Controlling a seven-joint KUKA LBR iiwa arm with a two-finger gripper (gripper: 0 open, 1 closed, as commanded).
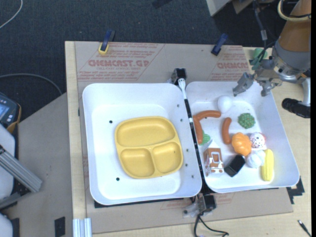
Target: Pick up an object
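Yellow three-compartment tray (pixel 147 147), smooth moulded plastic

Fingers (pixel 243 85) apart, arm (pixel 295 36) upper right

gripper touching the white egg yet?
Apart. The camera view shows bare bin floor between the gripper and the white egg, which lies untouched.

We find a robotics lab or test cell. Two white bins (pixel 94 132) sit side by side on a board (pixel 148 58) printed CHEMCAST, fixed with clamps (pixel 105 42) at its far edge. We note dark carpet (pixel 74 9), a loose cable (pixel 12 4), aluminium framing (pixel 19 172) at left, and the arm (pixel 295 33) over toy food (pixel 242 142).
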